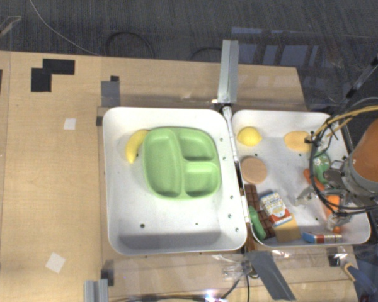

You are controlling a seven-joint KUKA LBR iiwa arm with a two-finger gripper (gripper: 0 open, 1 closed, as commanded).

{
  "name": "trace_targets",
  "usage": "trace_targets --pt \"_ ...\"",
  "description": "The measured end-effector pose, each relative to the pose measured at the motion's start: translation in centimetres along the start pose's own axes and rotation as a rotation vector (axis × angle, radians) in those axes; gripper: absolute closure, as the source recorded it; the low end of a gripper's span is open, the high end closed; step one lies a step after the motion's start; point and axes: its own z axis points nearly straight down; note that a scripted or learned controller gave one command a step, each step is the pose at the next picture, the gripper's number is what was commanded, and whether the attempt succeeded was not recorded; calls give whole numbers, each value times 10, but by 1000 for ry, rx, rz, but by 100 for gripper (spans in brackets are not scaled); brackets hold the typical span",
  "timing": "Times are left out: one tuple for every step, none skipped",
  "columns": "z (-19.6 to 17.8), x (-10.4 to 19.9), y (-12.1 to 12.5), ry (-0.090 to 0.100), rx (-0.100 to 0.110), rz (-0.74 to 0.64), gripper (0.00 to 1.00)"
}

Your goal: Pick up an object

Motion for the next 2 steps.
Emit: trace_targets --pt "0 -2 -3 3 -1 -1 0" --pt "0 1 0 -2 4 33 0"
